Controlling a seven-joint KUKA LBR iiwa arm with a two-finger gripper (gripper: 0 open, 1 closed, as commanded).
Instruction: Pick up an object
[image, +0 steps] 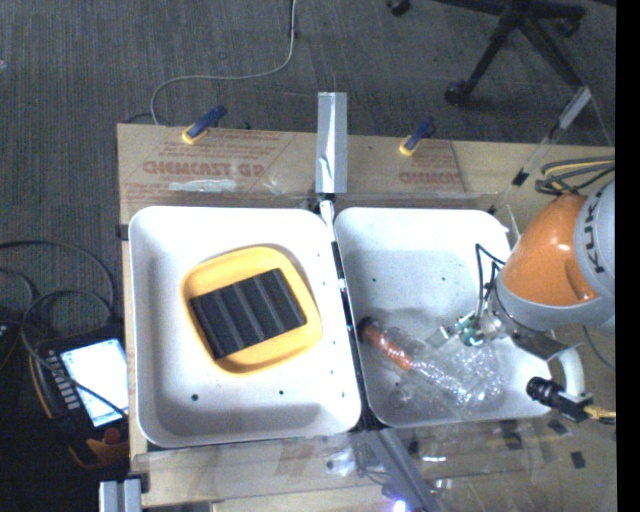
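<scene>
While the yellow tray with black slats (252, 308) lies in the left bin (150, 330), we see a clear plastic bottle (425, 365) lying flat in the right bin (400, 250). Our gripper (470, 328) is low just beside it, probably for a grasp; its opening we cannot tell.

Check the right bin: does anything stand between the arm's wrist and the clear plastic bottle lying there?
Nothing visible does. The clear plastic bottle lies along the right bin's floor, and the arm's wrist hangs directly over its right end with no other object between.
</scene>
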